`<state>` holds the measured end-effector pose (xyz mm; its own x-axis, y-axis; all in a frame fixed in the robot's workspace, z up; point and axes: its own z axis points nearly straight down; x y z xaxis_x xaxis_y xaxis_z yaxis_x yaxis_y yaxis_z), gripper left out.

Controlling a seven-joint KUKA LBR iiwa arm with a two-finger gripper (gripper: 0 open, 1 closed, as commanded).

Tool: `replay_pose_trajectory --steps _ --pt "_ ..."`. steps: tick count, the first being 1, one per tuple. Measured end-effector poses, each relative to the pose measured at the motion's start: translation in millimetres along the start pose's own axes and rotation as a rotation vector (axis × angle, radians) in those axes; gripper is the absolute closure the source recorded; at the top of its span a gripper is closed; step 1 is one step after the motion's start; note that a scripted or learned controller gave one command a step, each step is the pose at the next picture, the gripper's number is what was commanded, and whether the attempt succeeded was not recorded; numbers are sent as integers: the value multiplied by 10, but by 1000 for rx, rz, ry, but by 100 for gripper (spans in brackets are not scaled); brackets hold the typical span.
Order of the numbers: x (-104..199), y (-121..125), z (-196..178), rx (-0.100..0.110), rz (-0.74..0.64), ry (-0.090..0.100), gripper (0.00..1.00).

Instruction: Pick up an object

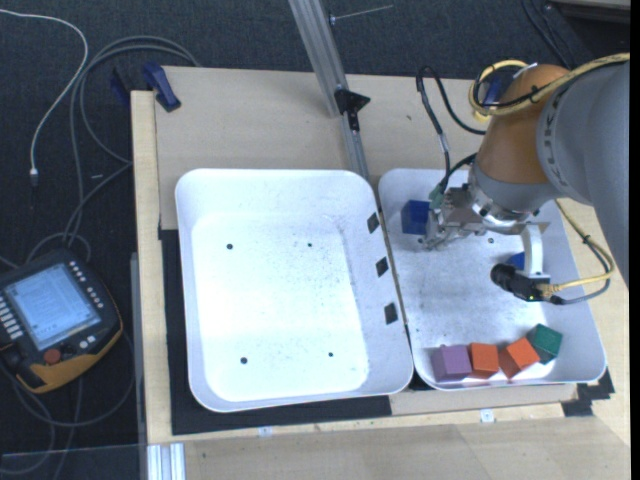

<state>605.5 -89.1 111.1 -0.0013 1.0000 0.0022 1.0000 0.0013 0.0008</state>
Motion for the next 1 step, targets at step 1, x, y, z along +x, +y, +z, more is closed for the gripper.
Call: replay_pose_trajectory --steps 1 --pt "1 -3 8 1 0 1 0"
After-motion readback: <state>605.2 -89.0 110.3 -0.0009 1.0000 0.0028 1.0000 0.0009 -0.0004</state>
